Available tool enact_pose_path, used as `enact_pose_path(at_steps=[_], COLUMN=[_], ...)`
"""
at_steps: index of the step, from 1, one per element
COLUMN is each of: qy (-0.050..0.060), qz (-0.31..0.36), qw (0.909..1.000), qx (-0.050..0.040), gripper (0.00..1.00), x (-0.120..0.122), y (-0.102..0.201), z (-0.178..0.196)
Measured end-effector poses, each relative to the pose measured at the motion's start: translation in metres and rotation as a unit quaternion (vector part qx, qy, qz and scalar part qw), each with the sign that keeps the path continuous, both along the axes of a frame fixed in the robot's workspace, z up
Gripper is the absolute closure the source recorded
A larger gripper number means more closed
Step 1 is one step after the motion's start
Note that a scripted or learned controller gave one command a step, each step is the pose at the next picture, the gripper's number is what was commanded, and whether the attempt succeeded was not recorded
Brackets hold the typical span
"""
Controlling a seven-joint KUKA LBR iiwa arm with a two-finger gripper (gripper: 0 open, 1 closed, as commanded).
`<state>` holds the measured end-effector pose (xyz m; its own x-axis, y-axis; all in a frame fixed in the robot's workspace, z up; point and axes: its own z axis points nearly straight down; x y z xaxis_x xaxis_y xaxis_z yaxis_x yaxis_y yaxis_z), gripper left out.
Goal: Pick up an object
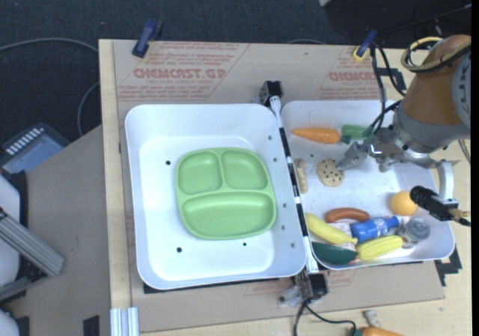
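Note:
The right bin (pixel 329 107) holds several toy foods. A carrot (pixel 318 134) lies at its back, a speckled cookie (pixel 328 172) sits in the middle, and an orange ball (pixel 403 203) rests to the right. Along the front lie a red sausage (pixel 346 215), a banana (pixel 329 230), a blue bottle (pixel 374 227) and a corn cob (pixel 380 248). My gripper (pixel 368 159) hangs over the middle of this bin, just right of the cookie. Its fingers are spread open with nothing between them.
The left bin (pixel 150 177) bears a green divided plate (pixel 224 194). A small beige piece (pixel 301 172) lies by the right bin's left wall. A dark green item (pixel 335 254) sits at the front, under the banana. A grey round piece (pixel 416 230) lies beside the bottle.

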<state>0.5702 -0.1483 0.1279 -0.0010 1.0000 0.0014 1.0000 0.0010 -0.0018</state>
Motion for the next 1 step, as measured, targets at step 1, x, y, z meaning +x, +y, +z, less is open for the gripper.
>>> enact_pose_path(at_steps=[1], qy=[-0.001], qz=[0.000], qw=[1.0000], qx=[-0.0013], gripper=[0.00], x=[0.0903], y=[-0.0323], z=[-0.0372])
